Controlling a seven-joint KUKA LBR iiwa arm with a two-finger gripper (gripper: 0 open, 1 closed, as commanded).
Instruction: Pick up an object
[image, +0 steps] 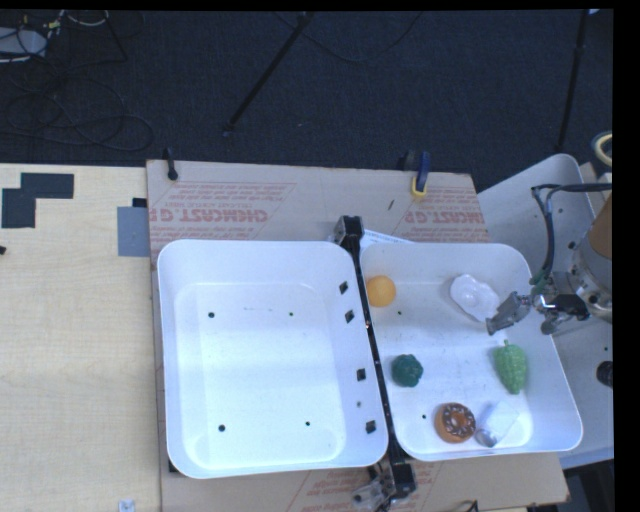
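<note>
Where the arm comes in from the right, you see the claw (527, 316) over the right bin (560, 440), near its right wall. Its two fingers stand spread apart w/ nothing between them, so it's open and holding nothing. One dark finger (503, 314) points left toward a clear plastic piece (472, 295), just beside it but not touching as far as you can tell.

Right bin, contents:
- Orange ball (380, 291), upper left, near the divider betw. the bins.
- Clear plastic piece, upper middle, just left of the claw.
- Dark green lump (406, 371), center-left, apart from the rest.
- Light green leafy thing (511, 368), right side, just below the claw; there's a gap betw. it and the fingers.
- Brown donut w/ sprinkles (456, 422), bottom middle.
- Small whitish-grey item (490, 428), just right of the donut, maybe touching; too blurred to say what it is.

The left bin (185, 300) sits flush beside the right one; you can see small dark dots on its floor. Both bins rest on a cardboard sheet (260, 205) w/ red print, which lies on the pale wood counter (70, 350). A yellow and blue clamp (421, 176) grips the cardboard's far edge. Dark carpet w/ cables runs behind.
</note>
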